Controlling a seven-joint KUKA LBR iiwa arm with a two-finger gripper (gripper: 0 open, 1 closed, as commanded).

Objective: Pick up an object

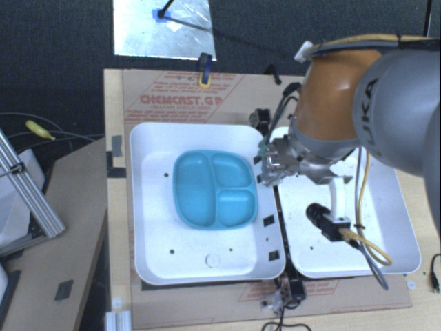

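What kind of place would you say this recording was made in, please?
Most likely a robotics lab test bench: a grey and orange robot arm reaches over two white bins, one holding a blue divided plate, on a cardboard sheet.
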